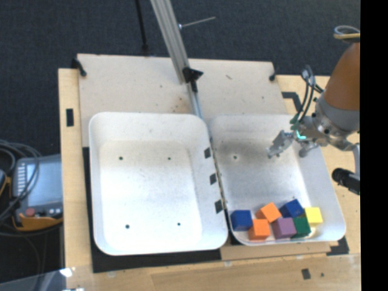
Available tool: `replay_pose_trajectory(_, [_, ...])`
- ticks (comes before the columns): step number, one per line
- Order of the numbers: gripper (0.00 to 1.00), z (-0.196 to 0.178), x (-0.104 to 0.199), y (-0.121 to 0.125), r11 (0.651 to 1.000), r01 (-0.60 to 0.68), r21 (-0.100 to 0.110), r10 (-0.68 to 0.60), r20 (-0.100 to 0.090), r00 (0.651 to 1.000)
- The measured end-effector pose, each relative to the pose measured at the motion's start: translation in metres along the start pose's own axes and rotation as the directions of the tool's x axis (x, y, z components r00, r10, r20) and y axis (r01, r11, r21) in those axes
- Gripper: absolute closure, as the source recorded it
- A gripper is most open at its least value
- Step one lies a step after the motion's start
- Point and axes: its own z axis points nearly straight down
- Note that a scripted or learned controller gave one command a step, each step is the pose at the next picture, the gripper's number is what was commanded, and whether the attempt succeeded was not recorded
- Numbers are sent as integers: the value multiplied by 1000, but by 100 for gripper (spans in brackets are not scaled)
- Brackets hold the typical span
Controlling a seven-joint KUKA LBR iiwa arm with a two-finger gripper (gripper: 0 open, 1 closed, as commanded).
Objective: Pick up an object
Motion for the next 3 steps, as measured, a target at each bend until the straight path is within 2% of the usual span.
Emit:
replay_pose_trajectory(1, [0, -2, 0, 1, 1000, 0, -5, 0, 1, 1000])
replay_pose_trajectory(3, [0, 82, -3, 4, 1000, -5, 1, 5, 2, 1000])
